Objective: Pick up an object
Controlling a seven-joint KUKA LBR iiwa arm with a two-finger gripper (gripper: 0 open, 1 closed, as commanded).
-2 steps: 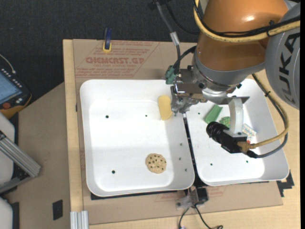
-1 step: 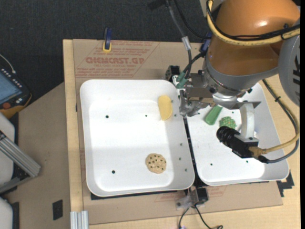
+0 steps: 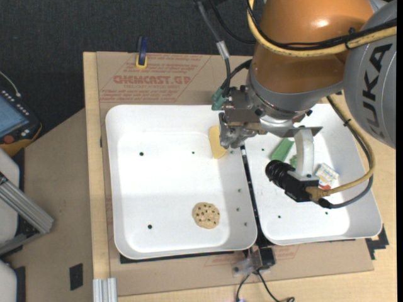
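Gripper (image 3: 232, 131) at yellow piece (image 3: 217, 143) beside bin wall (image 3: 239, 194); grip state not discernible; centre on piece, clear of wall, before lifting

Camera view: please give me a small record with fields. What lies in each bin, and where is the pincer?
left bin: round cookie toward the view's lower edge; yellow piece by the bin's right wall
right bin: green piece; small white packet
pincer: over the seam between the bins, right beside the yellow piece
grasp: cannot tell
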